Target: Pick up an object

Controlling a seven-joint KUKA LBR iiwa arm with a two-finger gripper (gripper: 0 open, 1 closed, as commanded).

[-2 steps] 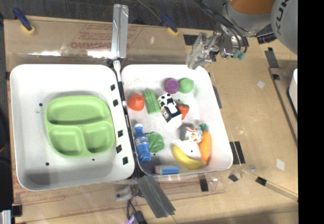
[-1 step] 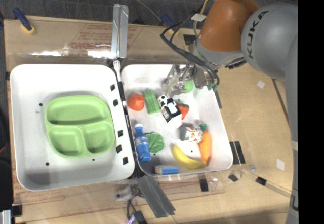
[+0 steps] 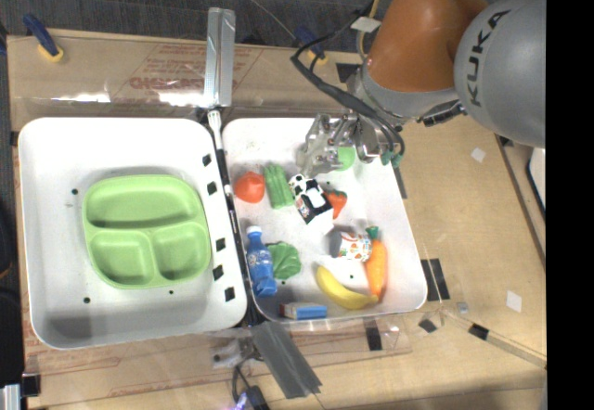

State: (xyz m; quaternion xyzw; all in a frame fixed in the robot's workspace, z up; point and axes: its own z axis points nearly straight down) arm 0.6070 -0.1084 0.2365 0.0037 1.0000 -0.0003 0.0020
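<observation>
The end effector [image 3: 327, 150] hangs low over the far part of the right bin [image 3: 408, 262], close to that bin's far rim and a little toward its right wall. Its metal fingers blur into one bright cluster, so I cannot tell whether they are apart or together, and nothing can be made out between them. A small pale green thing [image 3: 345, 157] sits right against the metal on its right side (part of the tool or a toy, too small to say).

Just beneath and nearer the front lie the closest candidates: a black-and-white toy [image 3: 309, 195] with a small red piece [image 3: 338, 203] touching its right side, a green ridged block [image 3: 277, 185] just to its left, and an orange-red round toy [image 3: 248, 186] beside that, near the bin's left wall. Further toward the front edge are a white figure [image 3: 350, 246], an orange carrot [image 3: 375, 267] and a yellow banana [image 3: 340, 290] touching each other by the front right corner, a blue bottle [image 3: 257, 260] and a green leafy piece [image 3: 284, 260] along the left wall, and a small blue bar [image 3: 305, 311] against the front rim.

The left bin [image 3: 46, 176] carries a green divided tray [image 3: 146, 229] with nothing in its compartments.

As a judgement: the task is at its approach or grasp stage. Every object appears to rest on the bin floor, so no pick is done. What is left is closing on one thing, most likely the black-and-white toy or the green block, and lifting it clear.
</observation>
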